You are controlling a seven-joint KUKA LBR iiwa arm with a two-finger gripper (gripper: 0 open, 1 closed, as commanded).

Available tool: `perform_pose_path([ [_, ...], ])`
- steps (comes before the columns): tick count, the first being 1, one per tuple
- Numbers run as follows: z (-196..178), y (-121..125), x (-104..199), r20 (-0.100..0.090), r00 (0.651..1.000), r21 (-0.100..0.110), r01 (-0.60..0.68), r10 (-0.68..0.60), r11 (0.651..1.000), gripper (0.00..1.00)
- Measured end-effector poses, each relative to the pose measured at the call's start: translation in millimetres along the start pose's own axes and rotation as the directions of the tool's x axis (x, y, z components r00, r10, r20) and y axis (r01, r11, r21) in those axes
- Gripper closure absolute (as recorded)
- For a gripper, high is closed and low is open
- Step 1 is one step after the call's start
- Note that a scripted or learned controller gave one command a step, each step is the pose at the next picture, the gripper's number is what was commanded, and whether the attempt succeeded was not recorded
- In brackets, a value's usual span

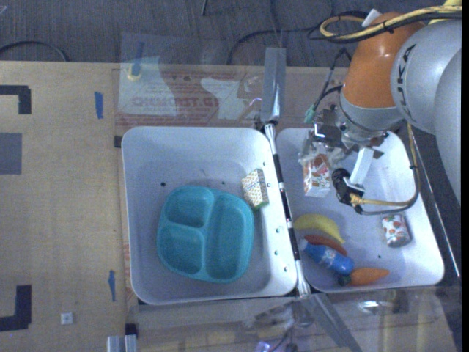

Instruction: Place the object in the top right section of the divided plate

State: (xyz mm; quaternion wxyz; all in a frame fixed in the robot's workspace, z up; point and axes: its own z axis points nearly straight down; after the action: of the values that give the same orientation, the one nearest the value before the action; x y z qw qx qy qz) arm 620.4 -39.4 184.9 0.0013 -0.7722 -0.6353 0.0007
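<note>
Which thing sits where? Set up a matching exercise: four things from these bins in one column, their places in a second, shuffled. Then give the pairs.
Things:
1. teal divided plate
2. patterned packet
3. banana
4. small red-and-white packet

Places:
A. right bin, near its right wall
B. left bin, at its right wall
C. left bin, middle of the floor
D. right bin, left side, above the blue toy

Pairs: 1-C, 2-B, 3-D, 4-A
</note>
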Motion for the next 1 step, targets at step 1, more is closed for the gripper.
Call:
perform_pose_path([
  [1,-24.5,-11.8,59.4,0.000,0.999,-0.003,0.046,-0.046,0.999,1.00],
])
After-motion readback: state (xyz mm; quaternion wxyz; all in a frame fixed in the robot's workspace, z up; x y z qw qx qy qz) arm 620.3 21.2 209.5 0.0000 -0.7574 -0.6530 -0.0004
